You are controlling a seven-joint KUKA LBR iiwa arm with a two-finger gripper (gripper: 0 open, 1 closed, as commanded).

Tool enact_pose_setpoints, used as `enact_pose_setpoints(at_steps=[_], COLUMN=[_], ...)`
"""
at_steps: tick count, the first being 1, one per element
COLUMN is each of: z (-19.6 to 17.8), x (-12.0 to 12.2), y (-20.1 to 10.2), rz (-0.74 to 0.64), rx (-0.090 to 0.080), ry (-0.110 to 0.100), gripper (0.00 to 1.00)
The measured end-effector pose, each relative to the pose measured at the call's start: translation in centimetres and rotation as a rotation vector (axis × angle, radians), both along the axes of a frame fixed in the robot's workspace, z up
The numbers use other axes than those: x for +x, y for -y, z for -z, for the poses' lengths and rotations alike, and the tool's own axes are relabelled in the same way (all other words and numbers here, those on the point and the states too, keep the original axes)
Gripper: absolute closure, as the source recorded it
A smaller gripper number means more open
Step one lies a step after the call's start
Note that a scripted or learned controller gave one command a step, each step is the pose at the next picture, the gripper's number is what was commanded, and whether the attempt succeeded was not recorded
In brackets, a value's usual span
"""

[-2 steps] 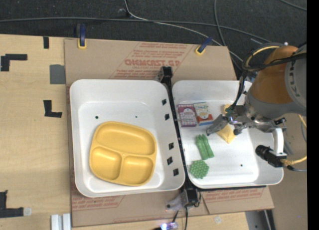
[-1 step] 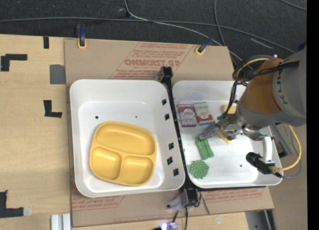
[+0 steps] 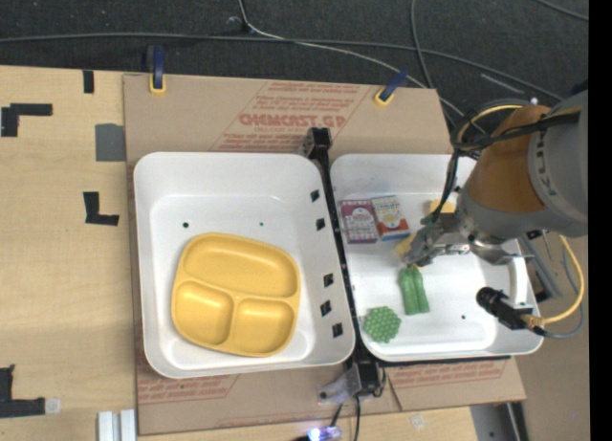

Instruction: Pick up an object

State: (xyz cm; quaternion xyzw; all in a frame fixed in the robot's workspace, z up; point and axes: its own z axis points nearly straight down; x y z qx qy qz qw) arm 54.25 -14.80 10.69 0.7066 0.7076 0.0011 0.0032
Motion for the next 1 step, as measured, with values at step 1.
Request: enact_pose_setpoints(at_steps=[1], z=[-4.24], x=[-0.03], y=[-0.31], rz=[0.0], rx=[0.002], ry=[-0.004], gripper=[1.0])
